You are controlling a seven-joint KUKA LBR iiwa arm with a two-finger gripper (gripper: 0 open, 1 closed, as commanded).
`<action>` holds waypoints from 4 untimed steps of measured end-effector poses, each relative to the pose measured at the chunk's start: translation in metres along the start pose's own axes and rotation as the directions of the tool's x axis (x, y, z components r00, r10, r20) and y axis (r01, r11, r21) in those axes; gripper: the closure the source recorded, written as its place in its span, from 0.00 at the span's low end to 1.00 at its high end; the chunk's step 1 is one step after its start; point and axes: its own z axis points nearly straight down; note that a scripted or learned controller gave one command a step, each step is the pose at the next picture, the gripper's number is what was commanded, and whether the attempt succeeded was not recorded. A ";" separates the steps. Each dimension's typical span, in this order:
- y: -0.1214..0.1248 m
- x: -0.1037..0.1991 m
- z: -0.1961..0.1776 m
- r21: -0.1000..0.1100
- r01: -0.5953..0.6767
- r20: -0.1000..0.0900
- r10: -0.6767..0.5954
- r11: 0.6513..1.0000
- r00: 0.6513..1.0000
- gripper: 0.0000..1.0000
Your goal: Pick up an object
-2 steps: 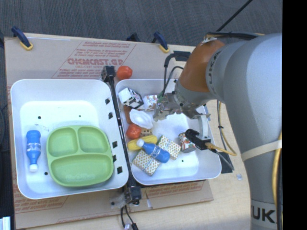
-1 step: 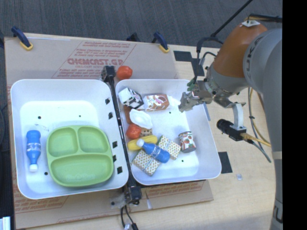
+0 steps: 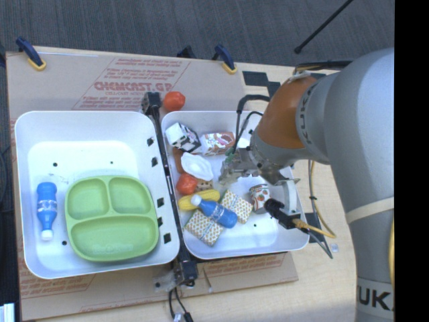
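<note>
Arm (image 3: 348,153) is looming big over the right bin (image 3: 295,237), wrist dipping down into the clutter.

The gripper (image 3: 231,170) is sitting low in that bin, right by the white packet (image 3: 196,165) and the red-and-white wrapper (image 3: 218,141); honestly can't tell how it's set from up here, the wrist is blocking it. Nothing's visibly getting lifted. Just below it a blue bottle (image 3: 216,211) is lying tilted across a checkered pouch (image 3: 204,227), with a banana (image 3: 199,198) touching its cap end and a small printed cup (image 3: 259,194) off to the side. Over in the left bin (image 3: 27,133) a green tray (image 3: 110,217) is lying flat with another blue bottle (image 3: 45,206) beside it. An orange ball (image 3: 174,100) is sitting outside on the cardboard (image 3: 100,79).
</note>
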 end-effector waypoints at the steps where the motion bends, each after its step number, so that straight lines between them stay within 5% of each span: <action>1: 0.000 0.000 0.000 -0.001 0.000 0.001 0.000 1.000 1.000 0.00; 2: 0.000 0.000 -0.011 0.001 0.005 0.001 -0.005 1.000 1.000 1.00; 3: 0.000 0.000 -0.011 0.001 0.006 0.002 -0.006 1.000 1.000 0.00; 4: 0.001 0.000 -0.021 0.002 0.009 0.002 -0.009 1.000 1.000 1.00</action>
